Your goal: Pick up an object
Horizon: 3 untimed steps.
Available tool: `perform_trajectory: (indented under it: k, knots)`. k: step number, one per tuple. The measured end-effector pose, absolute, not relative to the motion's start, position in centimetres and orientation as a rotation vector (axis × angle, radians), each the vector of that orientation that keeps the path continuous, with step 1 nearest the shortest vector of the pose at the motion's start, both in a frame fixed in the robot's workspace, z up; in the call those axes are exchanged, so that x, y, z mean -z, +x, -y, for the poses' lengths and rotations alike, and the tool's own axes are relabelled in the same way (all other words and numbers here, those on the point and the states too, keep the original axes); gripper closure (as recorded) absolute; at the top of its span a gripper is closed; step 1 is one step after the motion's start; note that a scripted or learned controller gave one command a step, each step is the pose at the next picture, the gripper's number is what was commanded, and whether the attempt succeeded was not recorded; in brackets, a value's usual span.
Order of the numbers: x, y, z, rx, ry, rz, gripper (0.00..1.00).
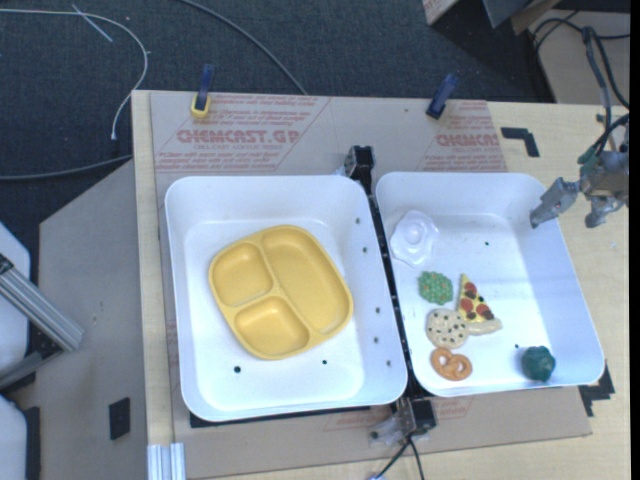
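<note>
The right bin holds several small toy foods. A white cup-like piece lies at its upper left. Below it are a green broccoli, a pizza slice, a spotted cookie and a pretzel. A dark green ball rests near the bin's lower right corner. My gripper hangs over the bin's upper right rim, open, with nothing between its fingers, well apart from all the objects.
A yellow three-compartment plate lies in the left bin. Two blue clamps hold the board at the back. Cables trail on the dark floor beyond the bench.
</note>
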State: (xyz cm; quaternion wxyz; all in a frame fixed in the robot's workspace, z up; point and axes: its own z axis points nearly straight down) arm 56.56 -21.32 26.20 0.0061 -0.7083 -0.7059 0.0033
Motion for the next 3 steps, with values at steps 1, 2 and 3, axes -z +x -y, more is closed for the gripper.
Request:
perform_trajectory:
  k: [1,2,3]
  knots:
    - [-26.9,56.8,21.2,0.000,-2.220,2.221,0.00]
    - [-22.7,57.1,21.2,-0.003,-2.217,2.218,0.00]
    - [-17.2,56.3,21.9,-0.004,-2.217,2.216,0.00]
